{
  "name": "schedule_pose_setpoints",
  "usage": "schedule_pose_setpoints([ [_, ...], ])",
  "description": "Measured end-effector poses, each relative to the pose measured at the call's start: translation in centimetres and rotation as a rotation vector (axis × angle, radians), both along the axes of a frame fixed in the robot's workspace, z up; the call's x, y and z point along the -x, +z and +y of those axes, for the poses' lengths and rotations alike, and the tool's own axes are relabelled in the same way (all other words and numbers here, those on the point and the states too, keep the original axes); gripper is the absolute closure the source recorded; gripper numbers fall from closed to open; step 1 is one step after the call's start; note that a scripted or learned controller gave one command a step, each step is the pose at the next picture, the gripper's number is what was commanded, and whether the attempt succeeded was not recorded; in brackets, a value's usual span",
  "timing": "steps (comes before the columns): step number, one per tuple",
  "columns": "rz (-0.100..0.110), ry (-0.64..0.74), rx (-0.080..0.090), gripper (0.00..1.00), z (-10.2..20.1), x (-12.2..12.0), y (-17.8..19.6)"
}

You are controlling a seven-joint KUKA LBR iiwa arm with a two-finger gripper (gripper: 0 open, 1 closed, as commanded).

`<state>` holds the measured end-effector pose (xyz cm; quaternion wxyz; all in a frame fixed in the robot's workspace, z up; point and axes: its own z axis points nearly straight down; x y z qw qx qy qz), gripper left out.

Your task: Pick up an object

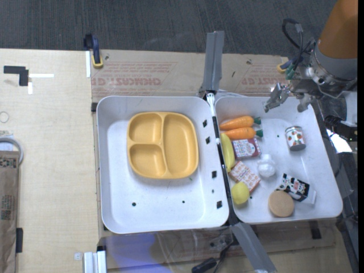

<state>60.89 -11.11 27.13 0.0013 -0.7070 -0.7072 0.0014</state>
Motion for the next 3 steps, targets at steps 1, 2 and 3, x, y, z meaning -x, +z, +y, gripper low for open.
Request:
schedule_pose_setpoints([
  [1, -0.003, -0.01, 0.0, 0.0, 1.3, -0.4, -17.1],
  [2, 0.001, 0.16, 0.001, 0.0, 0.0, -4.9, -18.0],
  [3, 0.009, 0.159, -0.001, 1.0, -0.1, -4.7, -17.2],
])
